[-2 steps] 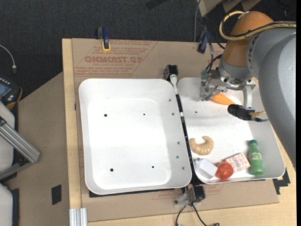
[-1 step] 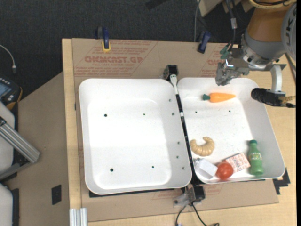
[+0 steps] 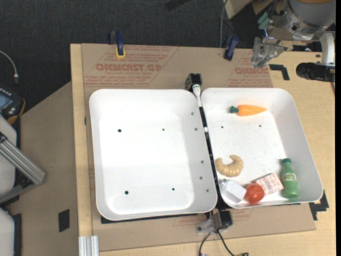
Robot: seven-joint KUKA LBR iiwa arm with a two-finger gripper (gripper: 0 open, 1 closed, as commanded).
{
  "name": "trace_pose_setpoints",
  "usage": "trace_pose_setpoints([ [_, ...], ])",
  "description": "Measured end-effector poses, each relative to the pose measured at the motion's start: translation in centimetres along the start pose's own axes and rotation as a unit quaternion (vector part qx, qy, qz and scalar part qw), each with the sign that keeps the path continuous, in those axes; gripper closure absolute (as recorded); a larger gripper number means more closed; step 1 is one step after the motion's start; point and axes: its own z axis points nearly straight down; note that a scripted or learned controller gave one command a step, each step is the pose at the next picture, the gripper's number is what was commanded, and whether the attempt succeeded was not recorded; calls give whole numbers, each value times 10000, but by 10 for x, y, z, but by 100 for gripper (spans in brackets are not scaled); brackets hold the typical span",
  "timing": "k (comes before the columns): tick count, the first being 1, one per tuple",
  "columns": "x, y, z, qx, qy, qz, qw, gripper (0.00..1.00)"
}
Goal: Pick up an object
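My gripper (image 3: 262,53) hangs high above the bench, past the far edge of the right bin (image 3: 301,128), with nothing seen in it. An orange carrot (image 3: 248,110) lies near that bin's far side, just below and left of the gripper. A tan croissant (image 3: 229,165) rests by the bin's left wall. At the near edge lie a green bottle (image 3: 289,178), a red tomato (image 3: 254,193), a red-and-white packet (image 3: 271,183) and a small white object (image 3: 231,190).
The left bin (image 3: 96,143) sits beside the right one, joined by a black divider strip (image 3: 202,122). Blue clamps (image 3: 118,40) (image 3: 231,46) hold the cardboard base at the far edge. Cables run at the top right.
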Motion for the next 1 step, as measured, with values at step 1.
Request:
trace_pose_setpoints([
  [1,63,-5,136,140,32,-15,9999,100],
])
